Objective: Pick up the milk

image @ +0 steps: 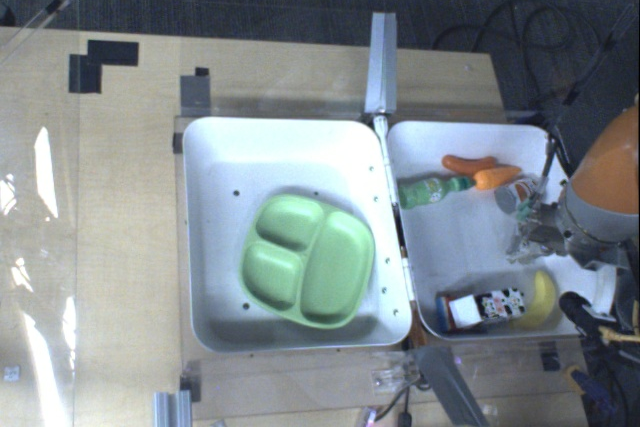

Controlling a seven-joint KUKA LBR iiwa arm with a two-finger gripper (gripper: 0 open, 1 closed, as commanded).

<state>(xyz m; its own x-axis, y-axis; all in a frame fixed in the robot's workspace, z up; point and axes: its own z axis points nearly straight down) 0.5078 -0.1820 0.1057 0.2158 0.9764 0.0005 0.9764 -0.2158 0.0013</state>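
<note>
The milk (487, 307) is a small carton with a black-and-white pattern and a red end. It lies on its side along the front wall of the right bin (450, 245). My gripper (530, 240) hangs low over the right side of that bin, behind the carton and to its right, apart from it. The arm's orange band (608, 173) rises above the gripper at the view's right edge.
A yellow fruit (543, 298) touches the milk's right end. At the back of the right bin lie a green bottle (432, 190), two orange carrots (480, 171) and a small grey can (508, 197). The left bin (215, 215) holds a green divided plate (307, 260).
</note>
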